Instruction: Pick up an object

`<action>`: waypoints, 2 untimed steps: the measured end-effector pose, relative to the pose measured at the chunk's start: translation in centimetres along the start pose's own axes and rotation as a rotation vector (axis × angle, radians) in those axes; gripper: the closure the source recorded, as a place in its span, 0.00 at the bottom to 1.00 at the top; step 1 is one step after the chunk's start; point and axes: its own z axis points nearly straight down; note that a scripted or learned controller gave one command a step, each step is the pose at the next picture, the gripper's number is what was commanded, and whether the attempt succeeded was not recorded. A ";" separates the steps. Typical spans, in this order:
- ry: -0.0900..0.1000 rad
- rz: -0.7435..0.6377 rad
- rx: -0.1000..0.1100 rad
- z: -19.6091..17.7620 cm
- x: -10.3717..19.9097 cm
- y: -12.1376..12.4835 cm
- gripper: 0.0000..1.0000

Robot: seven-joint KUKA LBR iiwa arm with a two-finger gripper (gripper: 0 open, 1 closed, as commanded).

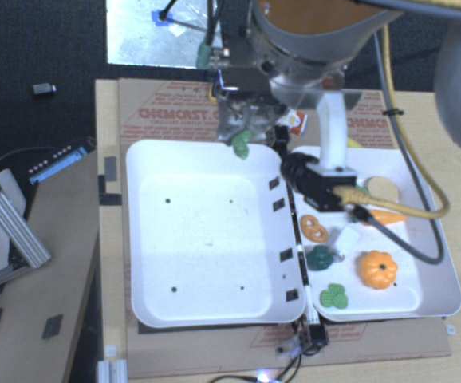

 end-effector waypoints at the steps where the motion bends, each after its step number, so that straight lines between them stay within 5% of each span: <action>1: 0.000 0.000 0.000 0.0 0.0 0.0 1.00; 2: 0.000 0.000 0.000 0.0 0.0 0.0 1.00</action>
